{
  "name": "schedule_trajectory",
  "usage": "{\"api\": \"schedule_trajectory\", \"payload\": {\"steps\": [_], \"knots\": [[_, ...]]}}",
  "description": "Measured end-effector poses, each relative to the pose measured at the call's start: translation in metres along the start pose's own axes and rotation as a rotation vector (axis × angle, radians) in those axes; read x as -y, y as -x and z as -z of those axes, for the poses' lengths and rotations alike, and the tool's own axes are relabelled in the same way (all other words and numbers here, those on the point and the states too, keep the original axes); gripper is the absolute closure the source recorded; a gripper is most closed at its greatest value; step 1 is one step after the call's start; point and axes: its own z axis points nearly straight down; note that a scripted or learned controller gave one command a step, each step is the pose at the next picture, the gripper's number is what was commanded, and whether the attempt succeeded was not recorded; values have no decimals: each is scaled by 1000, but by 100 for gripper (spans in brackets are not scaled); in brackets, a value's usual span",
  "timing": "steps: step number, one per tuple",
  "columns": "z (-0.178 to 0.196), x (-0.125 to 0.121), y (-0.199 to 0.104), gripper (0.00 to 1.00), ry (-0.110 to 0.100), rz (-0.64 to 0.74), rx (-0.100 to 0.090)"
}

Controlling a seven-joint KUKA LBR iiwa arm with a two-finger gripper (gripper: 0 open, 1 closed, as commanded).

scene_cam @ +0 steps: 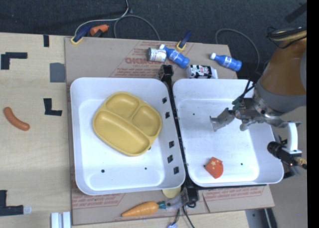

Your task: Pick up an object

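A small red and orange strawberry-like toy lies near the front of the right bin. My gripper hangs over the middle of that bin, up and to the right of the toy and apart from it. Its two grey fingers are spread open with nothing between them. A yellow divided plate rests in the left bin.
Behind the bins lie two blue bottles, a white can and a small black-and-white pack. A toy carrot lies in front of the bins. A toy sausage sits on the bench at far left.
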Motion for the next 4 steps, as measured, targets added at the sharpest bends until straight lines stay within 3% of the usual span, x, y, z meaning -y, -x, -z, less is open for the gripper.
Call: {"api": "schedule_trajectory", "payload": {"steps": [1, 2, 3, 4], "knots": [[3, -10, -5, 0, 0, 1, -2], [-10, 26, -8, 0, -3, -1, -2], [-41, 8, 9, 0, -2, -1, -1], [-33, 14, -3, 0, 0, 2, -3]]}}
